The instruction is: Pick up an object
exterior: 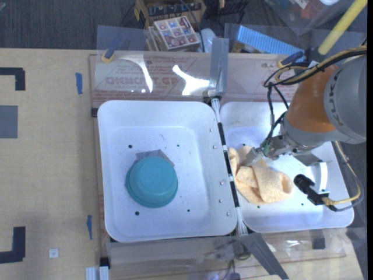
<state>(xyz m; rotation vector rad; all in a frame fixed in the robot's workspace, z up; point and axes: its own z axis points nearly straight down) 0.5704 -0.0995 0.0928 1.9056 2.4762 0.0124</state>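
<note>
Camera view: I see the gripper (256, 156) down in the right bin (344, 214), its tip at the top of the yellow cloth (262, 179); I cannot tell its state. A teal bowl (152, 181) sits upside-down in the left bin (116, 121).

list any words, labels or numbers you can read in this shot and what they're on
"KU": the letters that show of a brand name on the arm's grey housing, cut off at the picture's edge.
Reddish lettering on the panel behind the left bin: washed out by glare, not readable.
Print on the patterned box beyond the bench: too small to read.
Nothing else is readable.
</note>
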